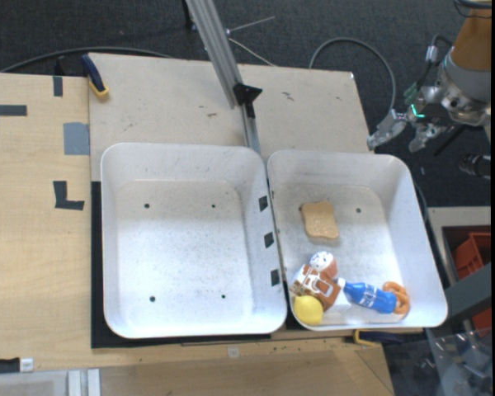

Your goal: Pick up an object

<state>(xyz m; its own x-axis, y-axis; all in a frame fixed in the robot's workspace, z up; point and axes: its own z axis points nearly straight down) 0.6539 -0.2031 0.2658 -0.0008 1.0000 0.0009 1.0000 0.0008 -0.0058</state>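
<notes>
Here, starting at the left, the shallow white plastic left bin (115, 221) has nothing in it for me to take. The shallow white plastic right bin (421, 213) beside it carries all the candidates. A flat tan sponge-like block (320, 220) lies alone near the middle of its floor, well apart from everything else. Nearer the front wall sits a cluster: a round yellow ball (308, 308) at the front left, a small orange-and-white toy figure (319, 278) touching it from behind, and just to the right a blue plastic toy with an orange end (374, 297).

Furthest right, my two-finger gripper (403, 132) hangs outside the right bin, beyond its far right corner, with its two fingers spread apart and nothing between them.

I judge the task to be at its very start: the approach has not begun and no object has been chosen. The next move calls for bringing my wrist in over the right bin and down. The tan block looks the safest pick, since it has clear space on every side for my fingers; the clustered toys would risk a finger landing on a neighbour.
</notes>
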